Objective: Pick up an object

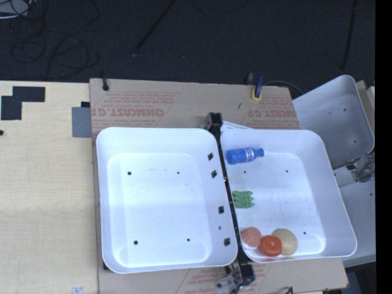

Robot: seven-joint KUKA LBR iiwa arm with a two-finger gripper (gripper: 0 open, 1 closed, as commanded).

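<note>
Apparently we find 5 loose things in the right bin (318,158), the blue bottle (244,155) lying alone by the divider, likeliest to pick cleanly, though we cannot tell the gripper's state.

Smooth glossy white plastic bins (122,149)

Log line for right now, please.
phase: pre-grasp | right bin: blue bottle, green item, red item, pink item, tan item | held: nothing seen
</note>
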